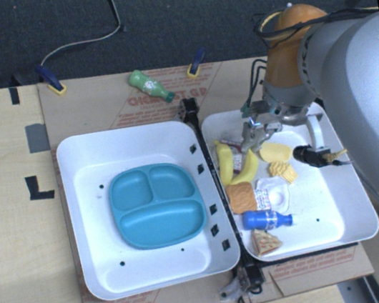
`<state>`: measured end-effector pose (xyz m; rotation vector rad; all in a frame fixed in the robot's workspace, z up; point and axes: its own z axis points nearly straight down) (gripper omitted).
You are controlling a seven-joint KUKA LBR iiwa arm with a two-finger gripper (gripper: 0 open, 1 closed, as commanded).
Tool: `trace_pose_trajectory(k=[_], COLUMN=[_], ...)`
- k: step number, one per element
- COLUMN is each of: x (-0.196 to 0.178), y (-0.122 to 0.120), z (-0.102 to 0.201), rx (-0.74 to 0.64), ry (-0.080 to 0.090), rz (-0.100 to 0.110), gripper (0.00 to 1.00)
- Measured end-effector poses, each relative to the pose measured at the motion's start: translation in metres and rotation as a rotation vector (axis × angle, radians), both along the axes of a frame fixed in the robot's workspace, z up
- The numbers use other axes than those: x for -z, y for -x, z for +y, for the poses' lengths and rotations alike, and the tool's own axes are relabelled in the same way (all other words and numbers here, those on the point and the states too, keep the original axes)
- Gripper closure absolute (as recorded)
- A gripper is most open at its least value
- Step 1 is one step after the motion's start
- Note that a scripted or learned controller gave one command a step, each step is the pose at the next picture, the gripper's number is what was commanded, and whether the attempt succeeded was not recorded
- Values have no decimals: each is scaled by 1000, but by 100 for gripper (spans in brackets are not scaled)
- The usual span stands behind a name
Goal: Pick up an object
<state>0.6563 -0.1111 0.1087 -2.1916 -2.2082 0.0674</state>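
**Camera view: arm over the right bin's toy food**

The worktop [12, 215] carries two white bins. The grey arm [359, 81] reaches in from the right. The left bin [78, 159] holds a blue divided plate [158, 205]. The right bin [344, 207] holds the objects in a cluster: banana [226, 162], bread slice [241, 197], blue bottle [267, 220], yellow pieces [275, 152]. The end effector [254, 137] sits at the cluster's upper edge, just beside the banana; its grip cannot be told. A green bottle [150, 87] lies on the cardboard behind the bins.
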Motion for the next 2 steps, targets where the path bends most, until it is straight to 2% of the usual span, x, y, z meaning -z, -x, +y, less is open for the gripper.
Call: trace_pose_trajectory(k=[1,2], x=[0,15], y=[0,5], z=[0,5], rx=[0,11], ry=[0,6], rz=[0,-63], gripper=[0,0])
